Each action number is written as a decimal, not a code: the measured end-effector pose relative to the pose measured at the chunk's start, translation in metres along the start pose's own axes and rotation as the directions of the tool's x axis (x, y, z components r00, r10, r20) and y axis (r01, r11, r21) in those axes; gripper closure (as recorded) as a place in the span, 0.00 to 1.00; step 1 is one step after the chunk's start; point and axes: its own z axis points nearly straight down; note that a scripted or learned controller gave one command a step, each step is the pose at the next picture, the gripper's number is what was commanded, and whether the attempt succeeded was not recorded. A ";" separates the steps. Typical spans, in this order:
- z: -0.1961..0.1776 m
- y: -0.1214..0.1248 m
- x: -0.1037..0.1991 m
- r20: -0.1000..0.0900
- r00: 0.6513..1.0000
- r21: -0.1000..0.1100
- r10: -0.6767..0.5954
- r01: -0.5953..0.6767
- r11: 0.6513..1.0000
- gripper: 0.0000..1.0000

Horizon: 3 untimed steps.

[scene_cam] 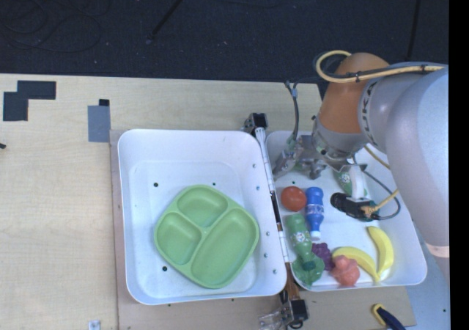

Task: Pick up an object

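Now, in the camera view, the gripper point(299, 163) is hanging low over the far end of the right bin point(419, 271), close to the wall this bin shares with the left bin point(132, 174). I cannot tell whether the gripper is apart or together, because the wrist is covering it from above. Nothing is showing inside it, so in my judgement it is carrying nothing.

The closest thing to pick is the red ball point(294, 198), which is lying just beside the gripper on the side toward the camera. The blue bottle point(314, 210) is lying right next to the ball, on the arm's side of it. Further from the gripper, toward the camera, the green bottle point(299, 237), the purple grapes point(321, 253), a pink toy point(346, 271) and two bananas point(359, 257) are crowding together. On the other side of the shared wall, well apart from the gripper, a green divided plate point(207, 235) is lying in the left bin.

I think the risks are coming from three causes:
- The ball is round, so it may roll away if the gripper is closing off-centre.
- The blue bottle is sitting so near that the gripper may be pushing it, or catching both things.
- The bin wall is close, so a descent here may be striking the rim.
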 end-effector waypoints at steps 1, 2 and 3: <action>0.000 0.000 0.001 0.000 1.000 0.000 -0.001 0.001 1.000 0.00; -0.010 0.000 0.000 -0.002 1.000 0.001 0.001 -0.001 1.000 1.00; -0.011 0.000 0.000 -0.002 1.000 0.001 0.001 -0.001 1.000 0.00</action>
